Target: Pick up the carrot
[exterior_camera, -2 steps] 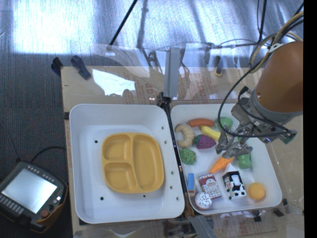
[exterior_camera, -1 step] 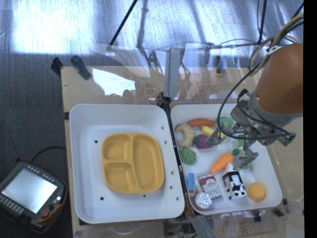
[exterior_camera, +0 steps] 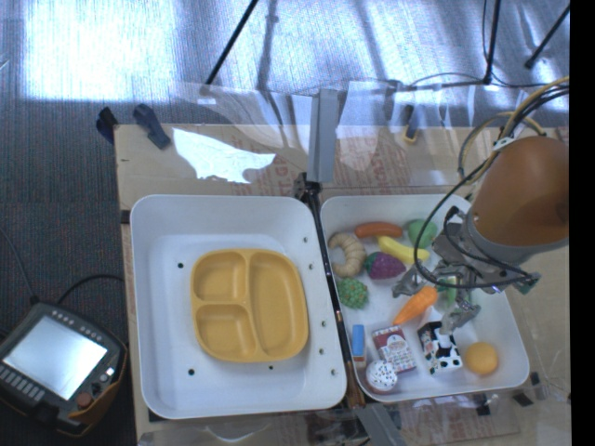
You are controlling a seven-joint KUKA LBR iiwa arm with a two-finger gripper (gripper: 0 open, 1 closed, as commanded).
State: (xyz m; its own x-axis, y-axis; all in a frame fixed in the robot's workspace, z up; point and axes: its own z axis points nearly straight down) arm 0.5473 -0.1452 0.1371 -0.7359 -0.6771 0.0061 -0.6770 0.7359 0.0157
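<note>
Tool (exterior_camera: 437, 297) over right bin (exterior_camera: 516, 360), beside carrot (exterior_camera: 416, 306) | grip state: cannot tell | step: approach | advice: centre across carrot's slanted body, avoid neighbouring toys

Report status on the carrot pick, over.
Gripper low in the right bin, right beside the carrot. Carrot lying on the bin floor, not lifted. Cow-print carton and purple toy crowd close.

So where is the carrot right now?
The carrot lies in the right-hand bin, near its middle, just under the gripper. A green bumpy toy sits to its left and a small cow-patterned box just below it.
</note>
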